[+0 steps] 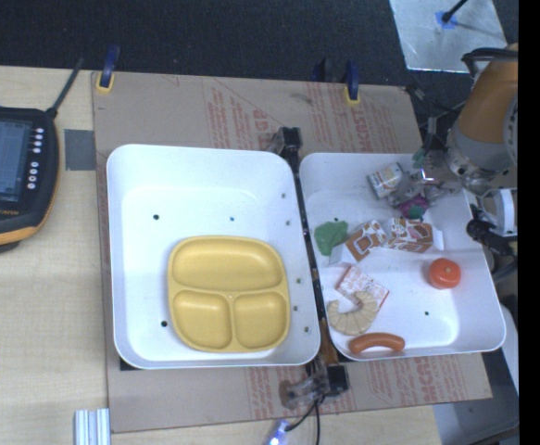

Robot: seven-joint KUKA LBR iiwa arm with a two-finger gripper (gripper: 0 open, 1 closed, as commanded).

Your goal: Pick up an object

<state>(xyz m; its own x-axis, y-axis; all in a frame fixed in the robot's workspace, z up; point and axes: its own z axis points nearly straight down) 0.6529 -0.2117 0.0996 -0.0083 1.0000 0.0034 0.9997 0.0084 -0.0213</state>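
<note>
The right bin [473, 327] holds several small items. A green piece [331, 236] lies at its left, with a brown and white packet [366, 239] and a second one [411, 235] beside it. A red tomato [445, 273] sits at the right. A pale bread piece [357, 302] and a sausage [376, 344] lie near the front. A grey packet [384, 181] rests at the back. My gripper [420, 182] is low over the bin's back right, right beside the grey packet and above a small purple item [412, 207].
The left bin [140, 184] carries a yellow divided plate [229, 293]. A tablet with an orange rim [10, 174] lies on the bench at far left. The grey and orange arm [487, 109] stands over the right bin's back right corner.
</note>
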